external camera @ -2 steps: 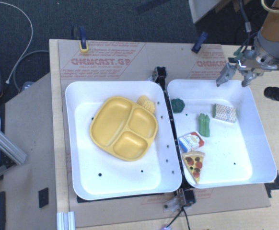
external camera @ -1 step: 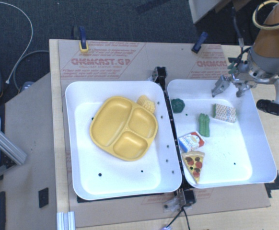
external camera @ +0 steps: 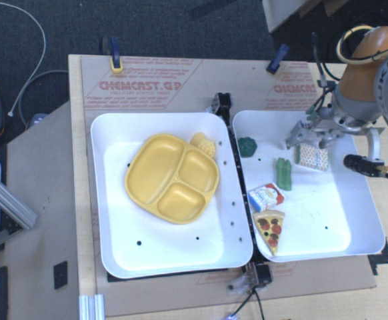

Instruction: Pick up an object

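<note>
Arm [external camera: 371,72] came in from the right, wrist over the back right part of the right bin [external camera: 354,242]. Gripper [external camera: 312,142] sat low above a small patterned block [external camera: 313,157], whitish with speckles; the block lay just under and in front of the fingers. Couldn't tell the state of the jaws: metal parts overlapped the block and the gap wasn't readable. Couldn't tell whether the block was touched or held either.

Other items in the right bin:
- dark green round piece [external camera: 247,146] near the back left corner
- light green upright-looking piece [external camera: 284,174] just left of the block, apart from it
- red and white packet [external camera: 265,196] near the left wall
- pizza slice toy [external camera: 271,229] just in front of the packet, close to the front left corner

Left bin [external camera: 114,245] carried a yellow divided plate [external camera: 172,177] with three compartments, roughly centred. A yellow corn-like piece [external camera: 205,144] was touching the plate's back right rim.

Both bins sat side by side on a cardboard-covered worktop [external camera: 87,85].
</note>
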You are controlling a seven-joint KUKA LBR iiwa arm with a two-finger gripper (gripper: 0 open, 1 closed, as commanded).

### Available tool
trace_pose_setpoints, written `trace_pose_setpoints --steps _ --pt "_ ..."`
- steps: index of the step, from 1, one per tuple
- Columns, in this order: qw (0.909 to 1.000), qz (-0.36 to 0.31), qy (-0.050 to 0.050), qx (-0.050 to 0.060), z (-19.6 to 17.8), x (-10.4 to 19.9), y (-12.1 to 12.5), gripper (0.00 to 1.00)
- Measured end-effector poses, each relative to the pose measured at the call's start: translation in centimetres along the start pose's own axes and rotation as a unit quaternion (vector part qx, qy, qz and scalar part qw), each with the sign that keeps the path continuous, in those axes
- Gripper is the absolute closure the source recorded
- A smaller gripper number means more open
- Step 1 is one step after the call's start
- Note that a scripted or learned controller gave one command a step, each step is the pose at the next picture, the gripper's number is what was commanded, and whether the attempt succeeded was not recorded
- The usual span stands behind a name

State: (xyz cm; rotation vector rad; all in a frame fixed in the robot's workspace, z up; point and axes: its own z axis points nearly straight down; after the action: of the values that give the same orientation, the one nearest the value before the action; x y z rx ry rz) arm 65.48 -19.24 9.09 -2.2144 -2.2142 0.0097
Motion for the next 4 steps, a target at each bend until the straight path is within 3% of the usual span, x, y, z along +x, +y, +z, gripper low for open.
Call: trace_pose_setpoints --steps 1,3,4 --pt "1.0 -0.001 0.0 -0.001 -1.1 0.0 0.1 1.0" --pt "1.0 0.0 -0.002 -0.006 -10.3 0.0 -0.1 1.0" --pt "0.9999 -0.001 -0.003 -0.01 -16.6 0.6 -0.2 1.0"
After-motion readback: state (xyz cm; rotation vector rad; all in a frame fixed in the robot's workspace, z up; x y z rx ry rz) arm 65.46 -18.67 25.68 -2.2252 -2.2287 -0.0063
